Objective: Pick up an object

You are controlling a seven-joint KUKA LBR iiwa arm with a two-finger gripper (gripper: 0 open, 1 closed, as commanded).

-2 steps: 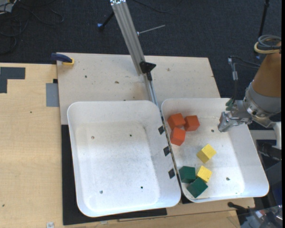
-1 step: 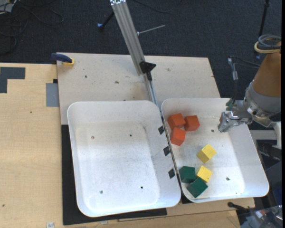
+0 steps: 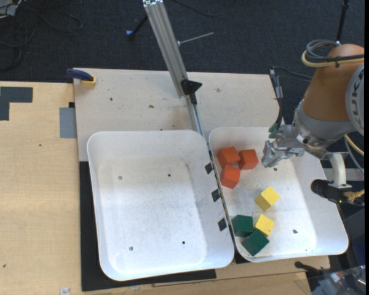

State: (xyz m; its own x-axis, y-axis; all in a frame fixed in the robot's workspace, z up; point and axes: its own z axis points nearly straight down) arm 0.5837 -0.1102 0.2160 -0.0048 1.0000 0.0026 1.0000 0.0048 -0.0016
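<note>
Hovering with the gripper [image 3: 272, 158] over the right bin [image 3: 307, 238], impossible to tell how it is set or whether carrying anything. Probably still approaching: three orange cubes [image 3: 238, 160] sitting just at 9 o'clock, yellow cubes [image 3: 268, 198] and green blocks [image 3: 243, 225] at 6 o'clock. Next needing to descend squarely over one cube.

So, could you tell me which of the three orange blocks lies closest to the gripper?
The right-hand orange block, just left of the gripper. The other two sit farther left, nearer the divider.

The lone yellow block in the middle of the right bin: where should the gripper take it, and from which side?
Take the yellow block across two opposite side faces, coming straight down. It lies apart from the other blocks with bare bin floor all round, so fingers likely fit either side. It sits turned, so rotate the gripper to match its faces.
</note>
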